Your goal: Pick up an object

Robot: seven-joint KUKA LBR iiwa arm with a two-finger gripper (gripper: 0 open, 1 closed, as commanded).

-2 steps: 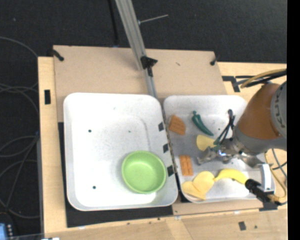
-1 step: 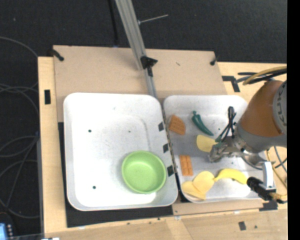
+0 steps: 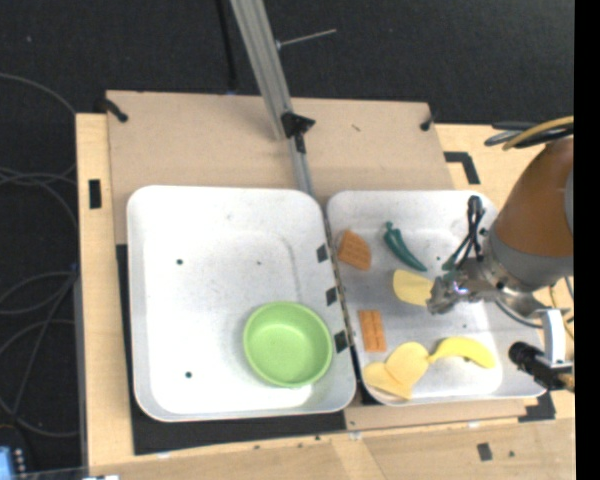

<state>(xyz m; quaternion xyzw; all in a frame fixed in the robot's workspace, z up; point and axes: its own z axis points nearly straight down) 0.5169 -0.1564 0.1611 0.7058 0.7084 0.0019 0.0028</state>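
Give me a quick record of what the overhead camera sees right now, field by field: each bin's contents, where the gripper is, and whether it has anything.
left bin: one green bowl, near its front right corner
right bin: green curved piece, two orange blocks, pale yellow chunk, yellow banana-like piece, yellow pieces at the front edge
gripper: low over the right bin, beside the pale yellow chunk
held object: cannot tell

Arm [image 3: 536, 218] reaches in from the right, hand [image 3: 442, 296] lowered
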